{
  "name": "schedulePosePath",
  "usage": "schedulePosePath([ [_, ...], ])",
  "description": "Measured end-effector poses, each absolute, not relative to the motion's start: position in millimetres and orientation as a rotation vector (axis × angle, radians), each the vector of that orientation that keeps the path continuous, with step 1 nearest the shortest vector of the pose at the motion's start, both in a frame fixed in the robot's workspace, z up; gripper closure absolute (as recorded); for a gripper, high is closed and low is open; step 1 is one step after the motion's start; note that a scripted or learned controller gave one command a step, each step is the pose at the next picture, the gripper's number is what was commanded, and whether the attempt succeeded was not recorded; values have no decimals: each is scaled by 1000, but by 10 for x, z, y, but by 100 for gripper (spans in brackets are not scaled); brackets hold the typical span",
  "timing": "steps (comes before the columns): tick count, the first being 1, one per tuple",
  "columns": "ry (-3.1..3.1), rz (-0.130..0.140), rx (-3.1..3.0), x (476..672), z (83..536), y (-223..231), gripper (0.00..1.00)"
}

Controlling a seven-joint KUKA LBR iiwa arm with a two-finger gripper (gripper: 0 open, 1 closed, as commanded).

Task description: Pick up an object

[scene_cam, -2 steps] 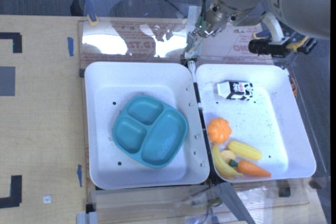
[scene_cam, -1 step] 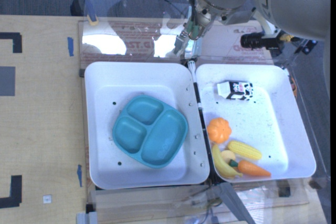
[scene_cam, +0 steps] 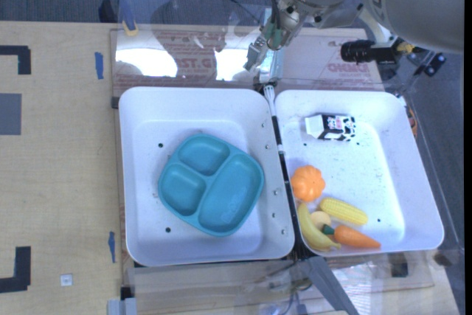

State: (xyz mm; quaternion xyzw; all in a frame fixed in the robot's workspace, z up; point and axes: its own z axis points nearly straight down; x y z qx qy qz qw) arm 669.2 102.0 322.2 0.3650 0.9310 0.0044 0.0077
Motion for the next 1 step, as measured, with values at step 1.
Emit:
schedulePosePath([
  [1, 2902, 21, 1141, 6707, 3339, 1014, 100],
])
